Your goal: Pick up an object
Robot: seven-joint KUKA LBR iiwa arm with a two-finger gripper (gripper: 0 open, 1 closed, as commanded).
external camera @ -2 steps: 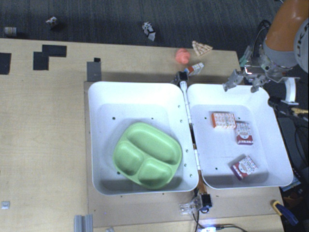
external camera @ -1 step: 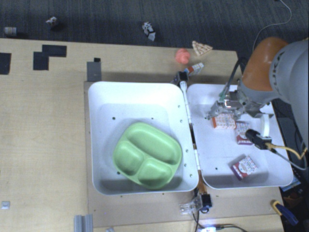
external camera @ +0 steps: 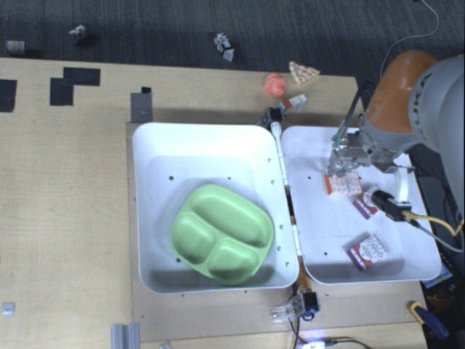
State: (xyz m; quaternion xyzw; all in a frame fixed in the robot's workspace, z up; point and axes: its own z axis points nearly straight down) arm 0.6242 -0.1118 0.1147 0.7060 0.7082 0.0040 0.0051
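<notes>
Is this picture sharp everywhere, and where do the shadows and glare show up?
Camera view: soft overall, so the small red-and-white packets look fuzzy; the divided green plastic plate casts a grey shadow on the left white bin's floor; bright light washes out the right white bin; the grey arm's pincer is blurred.

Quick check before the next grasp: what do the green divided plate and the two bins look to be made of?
Green plate: likely moulded plastic, smooth and matte, with soft rounded compartment ridges. Left bin and right bin: probably thin formed plastic, white with a slight sheen and rounded corners.
</notes>
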